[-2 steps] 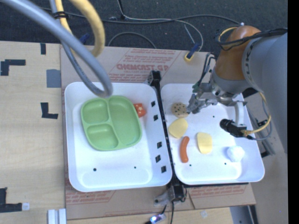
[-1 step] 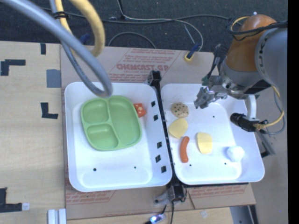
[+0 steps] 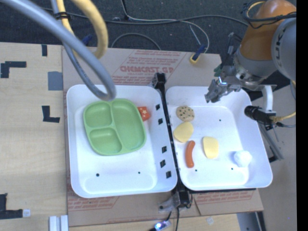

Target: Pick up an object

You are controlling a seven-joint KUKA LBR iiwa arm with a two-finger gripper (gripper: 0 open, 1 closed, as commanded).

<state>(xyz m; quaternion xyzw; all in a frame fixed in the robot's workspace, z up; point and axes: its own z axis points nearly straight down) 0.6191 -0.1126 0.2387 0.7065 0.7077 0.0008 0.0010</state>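
Red block lettering reading "CHEMCAST GP" is showing on the brown cardboard sheet (image 3: 144,66) lying under the two bins (smaller red lines beneath it are too blurred to read). Dark letters, apparently "UK", are showing on the arm's grey casing (image 3: 288,42), cut off at the edge.

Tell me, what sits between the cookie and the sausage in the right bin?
A pale yellow chip-like piece lies between the cookie and the sausage, seen in the overhead camera view.
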